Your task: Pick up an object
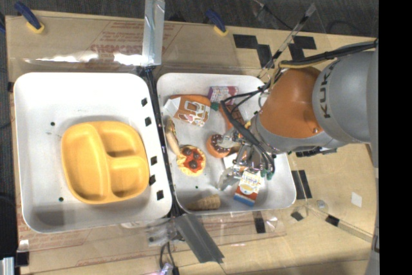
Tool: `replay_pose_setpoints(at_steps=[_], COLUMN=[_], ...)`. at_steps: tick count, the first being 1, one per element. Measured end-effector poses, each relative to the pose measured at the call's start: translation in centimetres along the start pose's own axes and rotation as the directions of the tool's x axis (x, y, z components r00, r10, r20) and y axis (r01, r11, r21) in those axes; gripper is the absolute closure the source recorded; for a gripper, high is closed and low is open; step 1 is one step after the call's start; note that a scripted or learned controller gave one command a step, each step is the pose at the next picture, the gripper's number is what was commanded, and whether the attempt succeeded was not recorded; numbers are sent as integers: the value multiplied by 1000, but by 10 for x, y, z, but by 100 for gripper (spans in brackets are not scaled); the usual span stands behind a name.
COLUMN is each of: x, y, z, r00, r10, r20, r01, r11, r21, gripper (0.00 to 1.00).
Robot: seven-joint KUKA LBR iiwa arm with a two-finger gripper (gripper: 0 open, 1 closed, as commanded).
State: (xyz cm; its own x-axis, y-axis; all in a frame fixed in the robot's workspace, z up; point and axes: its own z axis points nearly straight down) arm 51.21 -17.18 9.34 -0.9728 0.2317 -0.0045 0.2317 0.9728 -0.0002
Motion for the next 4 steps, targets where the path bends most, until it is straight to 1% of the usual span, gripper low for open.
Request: replay_pose_setpoints(at_steps=[1, 2, 3, 4], x=[7, 13, -49, -9], y=[76, 80, 49, 6], z=[2, 1, -61, 0], r00=[973, 909, 884, 919], r10=[231, 417, 467, 394], r20=[-7, -8, 2, -2], r01=[-231, -417, -467, -394], r11=[973, 909, 884, 919], r21=[-1, 2, 0, 0], gripper=[0, 0, 0, 0])
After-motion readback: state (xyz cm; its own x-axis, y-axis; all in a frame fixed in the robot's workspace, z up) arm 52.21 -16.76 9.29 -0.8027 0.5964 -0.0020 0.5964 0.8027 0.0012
